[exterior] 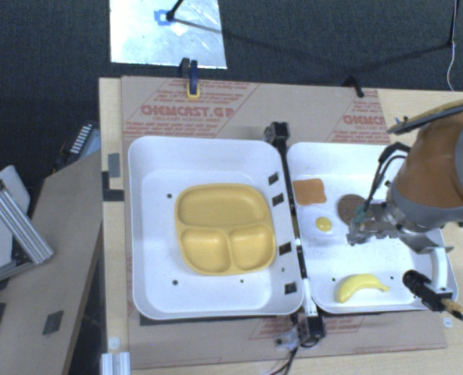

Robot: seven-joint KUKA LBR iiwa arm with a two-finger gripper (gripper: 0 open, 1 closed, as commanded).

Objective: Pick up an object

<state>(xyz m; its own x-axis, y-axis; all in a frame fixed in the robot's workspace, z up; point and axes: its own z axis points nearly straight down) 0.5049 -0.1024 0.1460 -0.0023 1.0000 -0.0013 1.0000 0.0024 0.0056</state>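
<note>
2 white bins on bench; gripper [360, 230] low over right bin [419, 153], grip state unclear, beside brown disc [349, 206]; yellow piece [324, 225] nearby, banana [360, 287] near front edge.

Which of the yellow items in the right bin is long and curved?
The yellow plastic banana near the front wall; the small round yellow piece isn't.

The grey arm with its broad orange band [433, 166] enters from the right edge of the frame, at mid height. Its wrist bends down and leftward, ending in a dark two-finger gripper [360, 231] at centre right.
</note>
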